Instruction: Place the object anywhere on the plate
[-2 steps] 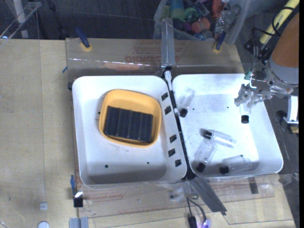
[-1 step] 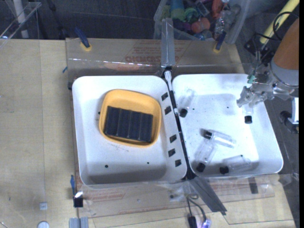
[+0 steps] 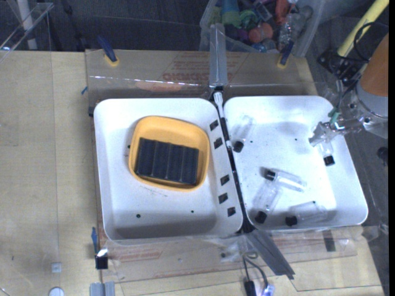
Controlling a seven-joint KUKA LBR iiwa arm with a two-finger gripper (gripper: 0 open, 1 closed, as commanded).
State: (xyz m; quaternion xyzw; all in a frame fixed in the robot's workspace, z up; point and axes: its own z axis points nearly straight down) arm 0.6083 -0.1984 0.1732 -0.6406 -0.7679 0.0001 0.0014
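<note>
A yellow plate [image 3: 139,138] lies in the left bin [image 3: 117,208]. A black ridged slab [image 3: 170,160] rests flat on the plate and covers most of its middle. Several clear plastic vials with black caps lie in the right bin [image 3: 345,196]: one [image 3: 242,130] near the divider, one [image 3: 285,179] in the middle, one [image 3: 266,201] below it and one [image 3: 308,214] by the front wall. My gripper [image 3: 324,132] hangs over the right bin's right side, near its rim and apart from the vials. I see nothing held in it.
A small black piece [image 3: 329,160] lies just below the gripper. A divider with black tabs [image 3: 222,165] separates the bins. A clear box of coloured toys [image 3: 259,11] stands behind them. The arm's orange band [image 3: 378,69] is at the right edge.
</note>
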